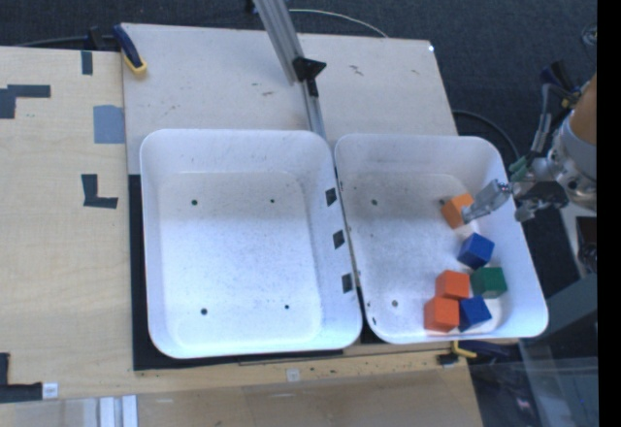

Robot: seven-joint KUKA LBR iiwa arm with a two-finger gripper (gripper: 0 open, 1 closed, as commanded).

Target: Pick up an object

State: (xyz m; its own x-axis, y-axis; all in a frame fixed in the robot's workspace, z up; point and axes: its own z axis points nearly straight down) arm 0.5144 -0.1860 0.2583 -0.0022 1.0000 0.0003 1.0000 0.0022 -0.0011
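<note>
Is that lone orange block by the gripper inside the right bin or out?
Inside. The orange block rests on the right bin's floor, within its rim.

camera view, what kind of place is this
Probably a robotics lab test bench: two shallow white bins side by side, small coloured blocks in the right one, and an end effector reaching in beside an orange block.

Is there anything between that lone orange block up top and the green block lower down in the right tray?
Yes: a blue cube sits between the orange block and the green block, seen from the overhead camera.
</note>
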